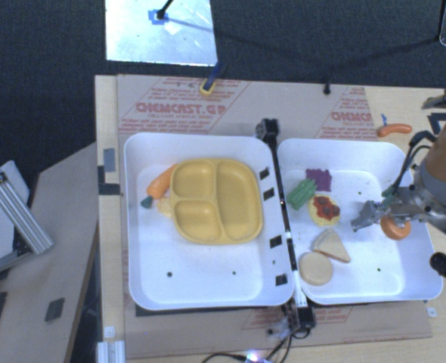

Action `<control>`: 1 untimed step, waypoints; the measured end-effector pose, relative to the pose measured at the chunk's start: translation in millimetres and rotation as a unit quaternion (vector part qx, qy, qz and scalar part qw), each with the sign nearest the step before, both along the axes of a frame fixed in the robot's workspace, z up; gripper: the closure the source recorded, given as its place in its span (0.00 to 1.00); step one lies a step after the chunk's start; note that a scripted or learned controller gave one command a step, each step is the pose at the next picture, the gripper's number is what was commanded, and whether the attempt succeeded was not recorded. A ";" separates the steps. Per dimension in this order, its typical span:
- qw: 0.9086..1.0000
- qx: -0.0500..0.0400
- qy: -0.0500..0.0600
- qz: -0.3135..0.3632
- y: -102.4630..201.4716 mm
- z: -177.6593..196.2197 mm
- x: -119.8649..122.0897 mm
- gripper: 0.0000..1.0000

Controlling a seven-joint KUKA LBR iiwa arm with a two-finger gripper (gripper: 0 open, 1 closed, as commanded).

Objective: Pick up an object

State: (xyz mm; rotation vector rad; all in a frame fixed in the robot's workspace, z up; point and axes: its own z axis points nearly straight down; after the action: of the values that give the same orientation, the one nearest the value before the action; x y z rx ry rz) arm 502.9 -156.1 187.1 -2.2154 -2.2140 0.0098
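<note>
The right bin [359, 290] holds several toy foods: a purple grape bunch [319, 178], a green pod [301, 193], a yellow slice with red topping [325, 209], a pale wedge [331, 245] and a round tan bun [316, 268]. My gripper [363, 217] is low in this bin, pointing left, just right of the yellow slice and apart from it. A round orange piece [395, 228] lies right beside the gripper's body, partly covered by it. Nothing shows in the gripper's grasp.
In the left bin [144, 278] a yellow divided plate [212, 200] sits with a toy carrot [160, 181] at its left edge. Black clips [276, 203] run along the joined bin walls. An orange piece [394, 130] lies on the bench behind the right bin.
</note>
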 end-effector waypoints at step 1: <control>1.000 -0.001 -0.006 0.002 0.3 5.9 3.1 0.00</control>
State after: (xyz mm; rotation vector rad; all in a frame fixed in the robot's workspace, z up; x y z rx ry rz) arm 506.1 -155.8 193.0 -2.2192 -2.2253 -0.0008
